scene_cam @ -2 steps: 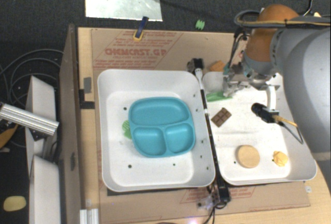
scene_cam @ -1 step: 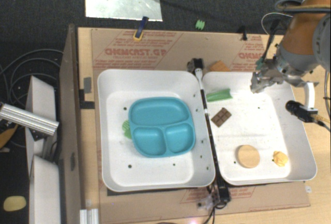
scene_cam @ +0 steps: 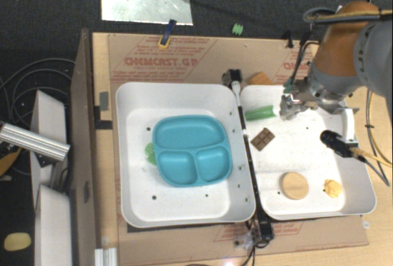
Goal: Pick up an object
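On your worktop's left bin [scene_cam: 132, 136] lies one blue divided tray [scene_cam: 191, 149], stiff, broad and slick; take its rim. The right bin [scene_cam: 362, 188] holds one green cylinder [scene_cam: 259, 113], one brown waffle [scene_cam: 263, 138], one tan disc [scene_cam: 295, 185] and one small yellow piece [scene_cam: 332, 187], all light. The pincer [scene_cam: 290, 106] hovers beside the cylinder; I cannot tell its opening.
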Robot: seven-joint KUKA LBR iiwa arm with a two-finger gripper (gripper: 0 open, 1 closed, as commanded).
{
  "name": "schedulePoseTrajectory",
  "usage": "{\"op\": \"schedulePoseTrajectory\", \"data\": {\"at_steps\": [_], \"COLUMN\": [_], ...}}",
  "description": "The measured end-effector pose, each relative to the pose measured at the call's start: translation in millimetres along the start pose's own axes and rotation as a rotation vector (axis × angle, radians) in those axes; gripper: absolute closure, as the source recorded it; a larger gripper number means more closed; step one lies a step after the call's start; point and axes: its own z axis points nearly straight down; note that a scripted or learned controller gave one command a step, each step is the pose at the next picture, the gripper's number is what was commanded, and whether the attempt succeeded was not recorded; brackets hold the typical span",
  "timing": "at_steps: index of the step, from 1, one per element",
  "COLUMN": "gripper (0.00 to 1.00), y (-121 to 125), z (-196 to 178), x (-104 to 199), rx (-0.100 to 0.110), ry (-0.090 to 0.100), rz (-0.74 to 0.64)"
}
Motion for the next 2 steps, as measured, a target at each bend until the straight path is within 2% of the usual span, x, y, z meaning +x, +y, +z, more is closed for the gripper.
{"op": "schedulePoseTrajectory", "data": {"at_steps": [1,2], "gripper": [0.0,0.0], "y": [1,-55], "z": [0,101], "x": [-3,-23], "rx": [-0.002,0.003], "ry": [-0.001,0.0], "rz": [0.003,0.01]}}
